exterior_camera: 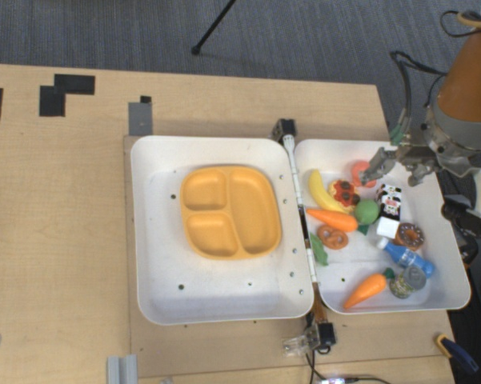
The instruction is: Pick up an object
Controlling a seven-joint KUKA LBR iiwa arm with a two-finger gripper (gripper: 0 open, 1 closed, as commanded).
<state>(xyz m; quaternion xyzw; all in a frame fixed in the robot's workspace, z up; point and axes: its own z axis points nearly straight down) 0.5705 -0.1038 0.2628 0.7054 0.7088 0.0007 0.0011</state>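
Jaws (398, 166) seemingly open above right bin (456, 294)

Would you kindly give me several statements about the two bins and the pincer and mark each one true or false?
1. The yellow divided plate lies in the left bin. True.
2. The banana lies in the left bin. False: it lies in the right bin.
3. The pincer is over the right bin's far end. True.
4. There is just one toy carrot. False: one carrot lies mid-bin, another carrot near the front.
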